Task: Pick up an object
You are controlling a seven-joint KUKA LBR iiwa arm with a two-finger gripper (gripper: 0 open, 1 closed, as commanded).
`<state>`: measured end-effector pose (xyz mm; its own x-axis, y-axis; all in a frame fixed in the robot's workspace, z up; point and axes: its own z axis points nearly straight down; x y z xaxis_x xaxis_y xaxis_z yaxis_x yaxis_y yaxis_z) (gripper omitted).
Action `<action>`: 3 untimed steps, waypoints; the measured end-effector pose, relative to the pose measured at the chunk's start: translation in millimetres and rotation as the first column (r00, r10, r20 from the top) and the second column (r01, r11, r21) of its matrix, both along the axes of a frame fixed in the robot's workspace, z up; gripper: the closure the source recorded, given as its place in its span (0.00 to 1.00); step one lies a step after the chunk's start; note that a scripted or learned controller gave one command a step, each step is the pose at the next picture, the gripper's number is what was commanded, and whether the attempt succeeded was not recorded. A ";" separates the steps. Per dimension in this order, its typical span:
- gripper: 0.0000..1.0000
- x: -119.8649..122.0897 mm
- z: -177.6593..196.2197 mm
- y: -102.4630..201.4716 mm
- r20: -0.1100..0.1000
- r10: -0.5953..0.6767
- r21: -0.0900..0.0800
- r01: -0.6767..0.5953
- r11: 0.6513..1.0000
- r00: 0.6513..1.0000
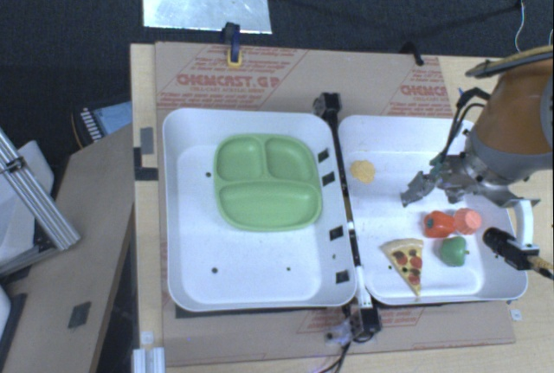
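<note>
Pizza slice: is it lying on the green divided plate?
No, the pizza slice lies in the right bin, while the green divided plate sits in the left bin.

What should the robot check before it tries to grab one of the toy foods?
1. Toys in reach: ok. The pizza slice, green pepper, red pepper, pink piece and yellow disc all lie in the right bin.
2. Pincer over that bin: ok, it sits left of the red pepper.
3. Pincer open: cannot tell.
4. Nothing caught in the pincer: cannot tell.
5. Target stands apart: not ok for the red pepper, which touches the pink piece; ok for the yellow disc.
6. Green tray out of the way: ok, it's in the left bin.
</note>
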<state>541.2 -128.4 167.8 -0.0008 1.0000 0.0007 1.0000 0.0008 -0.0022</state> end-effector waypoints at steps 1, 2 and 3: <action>0.00 -3.0 -42.1 0.3 0.000 0.000 0.000 0.000 1.000 1.000; 1.00 -1.6 -29.5 -0.1 0.004 0.001 -0.001 -0.001 1.000 1.000; 1.00 4.9 15.4 -3.5 0.008 0.003 -0.002 -0.003 1.000 1.000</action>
<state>546.1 -132.0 183.1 -0.0037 1.0000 -0.0015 1.0000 0.0037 0.0059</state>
